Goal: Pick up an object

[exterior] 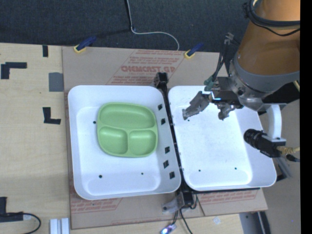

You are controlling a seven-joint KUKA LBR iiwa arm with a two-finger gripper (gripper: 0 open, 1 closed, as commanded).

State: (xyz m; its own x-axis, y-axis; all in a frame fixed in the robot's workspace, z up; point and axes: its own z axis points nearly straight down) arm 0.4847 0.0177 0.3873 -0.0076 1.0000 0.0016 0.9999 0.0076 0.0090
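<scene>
A light green plate (127, 129) with three compartments lies flat in the left bin (83, 179), a little above its middle. My gripper (208, 112) hangs over the upper part of the right bin (253, 177), well to the right of the plate. Its two grey fingers (194, 107) are spread apart, open, with bare white bin floor between them. The arm's orange band and grey wrist rise above it at the top right.
A black divider strip (168, 130) with clips runs between the two bins. Both bins rest on a cardboard sheet (141, 67). A white cable (146, 32) trails across the dark backdrop. A black fitting (261, 141) juts over the right bin's right side.
</scene>
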